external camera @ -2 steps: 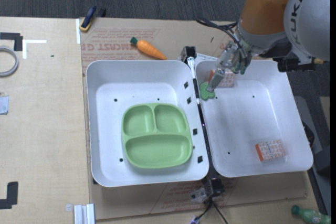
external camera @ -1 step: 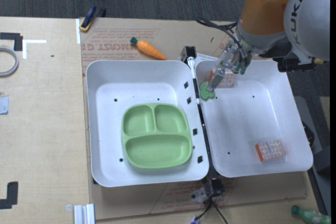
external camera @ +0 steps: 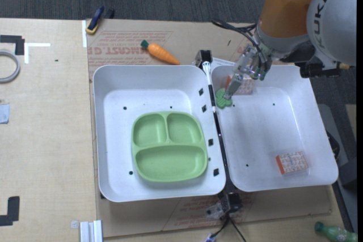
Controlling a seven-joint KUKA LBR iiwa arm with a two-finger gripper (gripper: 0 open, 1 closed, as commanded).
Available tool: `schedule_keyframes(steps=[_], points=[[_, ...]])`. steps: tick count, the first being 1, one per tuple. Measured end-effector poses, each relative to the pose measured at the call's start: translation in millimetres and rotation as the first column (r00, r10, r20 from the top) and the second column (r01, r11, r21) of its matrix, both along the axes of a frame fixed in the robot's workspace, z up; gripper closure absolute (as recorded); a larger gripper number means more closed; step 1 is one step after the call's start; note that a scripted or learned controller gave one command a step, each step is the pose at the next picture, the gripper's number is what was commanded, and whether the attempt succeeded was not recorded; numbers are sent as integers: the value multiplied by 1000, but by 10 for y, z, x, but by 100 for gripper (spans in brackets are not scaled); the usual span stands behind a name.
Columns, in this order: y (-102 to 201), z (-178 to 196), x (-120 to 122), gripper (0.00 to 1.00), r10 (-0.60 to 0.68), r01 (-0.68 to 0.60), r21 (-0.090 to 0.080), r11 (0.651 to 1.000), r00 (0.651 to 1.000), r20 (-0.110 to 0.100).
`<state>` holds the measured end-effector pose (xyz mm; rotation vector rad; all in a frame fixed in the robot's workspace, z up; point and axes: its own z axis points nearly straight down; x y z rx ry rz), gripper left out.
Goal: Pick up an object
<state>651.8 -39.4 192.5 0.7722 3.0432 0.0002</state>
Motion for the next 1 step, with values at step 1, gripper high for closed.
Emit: schedule_keyframes(steps=[1], points=[[0, 0, 0, 0, 0, 0, 0, 1000, 1000, 0]])
